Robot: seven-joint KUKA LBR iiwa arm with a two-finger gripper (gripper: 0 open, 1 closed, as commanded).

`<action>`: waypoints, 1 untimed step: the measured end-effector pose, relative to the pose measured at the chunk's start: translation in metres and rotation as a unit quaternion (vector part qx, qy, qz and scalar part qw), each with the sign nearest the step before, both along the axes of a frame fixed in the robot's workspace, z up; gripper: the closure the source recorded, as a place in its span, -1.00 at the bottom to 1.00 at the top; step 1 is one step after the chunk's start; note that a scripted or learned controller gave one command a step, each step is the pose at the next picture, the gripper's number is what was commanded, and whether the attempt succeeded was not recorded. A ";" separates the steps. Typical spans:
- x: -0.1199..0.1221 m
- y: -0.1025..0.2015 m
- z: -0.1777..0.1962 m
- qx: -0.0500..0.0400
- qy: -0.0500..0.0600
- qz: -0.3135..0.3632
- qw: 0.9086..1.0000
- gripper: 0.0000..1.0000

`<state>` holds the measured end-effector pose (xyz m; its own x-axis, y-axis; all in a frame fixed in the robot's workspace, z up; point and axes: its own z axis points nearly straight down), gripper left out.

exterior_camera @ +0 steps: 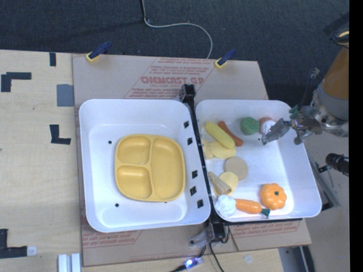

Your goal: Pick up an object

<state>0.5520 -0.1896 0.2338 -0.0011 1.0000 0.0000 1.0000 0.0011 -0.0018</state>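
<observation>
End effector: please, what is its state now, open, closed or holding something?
End effector: cannot be told; it sits over the right bin, beside the green ball.

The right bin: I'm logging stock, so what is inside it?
Inside the right bin: corn, carrot, small pumpkin, green ball, tan disc. The tool hovers over its far corner, partly covering a red-white item.

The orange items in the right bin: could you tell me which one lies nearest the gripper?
The small reddish-orange piece beside the green ball, just left of the gripper. The pumpkin and carrot lie by the bin's near edge.
</observation>
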 end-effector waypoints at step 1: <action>-0.021 0.087 -0.051 0.002 0.003 0.003 1.000 -1.00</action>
